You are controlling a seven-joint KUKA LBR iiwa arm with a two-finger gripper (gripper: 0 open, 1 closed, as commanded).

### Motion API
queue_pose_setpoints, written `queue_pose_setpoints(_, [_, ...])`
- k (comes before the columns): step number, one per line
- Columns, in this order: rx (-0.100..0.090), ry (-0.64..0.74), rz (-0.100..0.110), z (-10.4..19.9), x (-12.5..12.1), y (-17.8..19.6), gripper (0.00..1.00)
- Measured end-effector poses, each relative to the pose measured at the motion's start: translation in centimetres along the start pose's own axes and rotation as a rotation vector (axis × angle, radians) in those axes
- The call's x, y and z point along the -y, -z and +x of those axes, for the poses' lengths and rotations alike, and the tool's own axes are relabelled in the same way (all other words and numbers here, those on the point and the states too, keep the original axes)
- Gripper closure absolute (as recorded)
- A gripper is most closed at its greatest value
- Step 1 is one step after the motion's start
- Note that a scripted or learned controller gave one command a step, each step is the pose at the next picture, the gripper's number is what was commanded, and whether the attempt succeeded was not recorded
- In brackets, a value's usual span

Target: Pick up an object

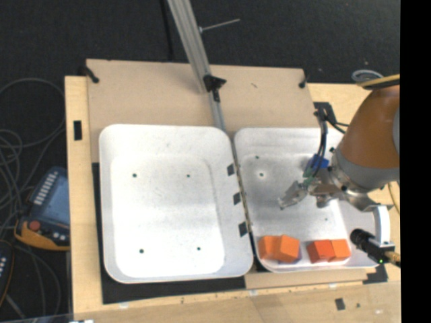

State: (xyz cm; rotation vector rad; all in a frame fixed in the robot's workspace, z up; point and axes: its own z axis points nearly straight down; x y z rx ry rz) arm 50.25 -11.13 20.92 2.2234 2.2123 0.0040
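Observation:
Two orange blocks lie along the near edge of the right bin (269, 153): one orange block (279, 247) near the bin's front left corner and a second orange block (328, 249) to its right. My gripper (293, 196) hangs over the middle of the right bin, pointing left, above and behind the blocks and apart from both. The arm's orange band (374, 130) and grey wrist rise to the right of it.
The left bin (165, 200) lies beside the right one, separated by a ridge with black clips (237, 197). A slanted metal rail (195, 46) crosses the back of the bench. Cables and a pendant (47, 207) lie off the bench at the left.

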Motion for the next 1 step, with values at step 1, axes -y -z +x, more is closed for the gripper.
queue_pose_setpoints(1, [0.001, 0.0, 0.011, -5.5, -0.13, -7.9, 0.0])
